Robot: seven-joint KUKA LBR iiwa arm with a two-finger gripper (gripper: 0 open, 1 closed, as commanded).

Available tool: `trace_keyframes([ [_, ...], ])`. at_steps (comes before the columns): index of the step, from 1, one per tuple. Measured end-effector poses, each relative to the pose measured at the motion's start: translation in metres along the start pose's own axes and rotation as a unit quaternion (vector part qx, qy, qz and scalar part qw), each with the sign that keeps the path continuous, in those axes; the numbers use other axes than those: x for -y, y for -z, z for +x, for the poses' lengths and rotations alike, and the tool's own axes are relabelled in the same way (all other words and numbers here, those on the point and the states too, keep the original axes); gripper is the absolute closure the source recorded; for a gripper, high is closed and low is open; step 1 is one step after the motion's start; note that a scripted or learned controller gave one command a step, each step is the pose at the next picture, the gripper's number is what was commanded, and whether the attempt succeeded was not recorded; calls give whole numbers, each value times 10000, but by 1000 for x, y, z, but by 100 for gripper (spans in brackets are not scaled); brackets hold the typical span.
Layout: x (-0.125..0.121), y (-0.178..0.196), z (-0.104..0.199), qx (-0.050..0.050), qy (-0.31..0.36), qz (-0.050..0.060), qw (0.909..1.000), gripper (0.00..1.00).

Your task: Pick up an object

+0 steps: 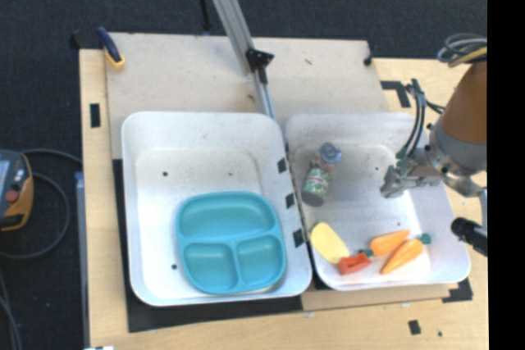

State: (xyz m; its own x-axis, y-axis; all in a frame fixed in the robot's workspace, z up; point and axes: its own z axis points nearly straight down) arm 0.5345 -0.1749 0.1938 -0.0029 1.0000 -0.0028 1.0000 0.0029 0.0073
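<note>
The arm (463, 115) enters from the right and places the gripper (399, 180) over the right bin (361, 131), near its right wall. The gripper is seen from above at a slant; its opening cannot be judged from this view, and nothing is visible in its hold.

Contents of the right bin:
- A small bottle (318, 176) lies on its side near the left wall, cap toward the far edge. Its long axis runs roughly near-to-far, slightly tilted.
- A yellow piece (328, 242) lies at the near left.
- A red piece (354, 263) lies just beside the yellow piece, toward the right.
- Two carrots (398, 250) lie side by side at the near right, long axes running left-low to right-high.

The left bin (205, 135) holds a teal tray (231, 242) with three compartments.

Governing relation: the carrots are the nearest candidates. They lie toward the near edge of the bin from the gripper, almost directly below it in the view. The bottle lies to the left, across bare bin floor, farther off.

Judgement: no pick is made yet. A grasp on a carrot likely calls for a short travel toward the near edge, a closing line set across the carrot's long axis, then descent. The two carrots touch or nearly touch, so a pinch may catch both or slip.
</note>
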Motion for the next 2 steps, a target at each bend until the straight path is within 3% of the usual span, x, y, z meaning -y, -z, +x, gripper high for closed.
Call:
trace_keyframes([
  [2,-5,101,-3,2,5,-4,10000,100],
])
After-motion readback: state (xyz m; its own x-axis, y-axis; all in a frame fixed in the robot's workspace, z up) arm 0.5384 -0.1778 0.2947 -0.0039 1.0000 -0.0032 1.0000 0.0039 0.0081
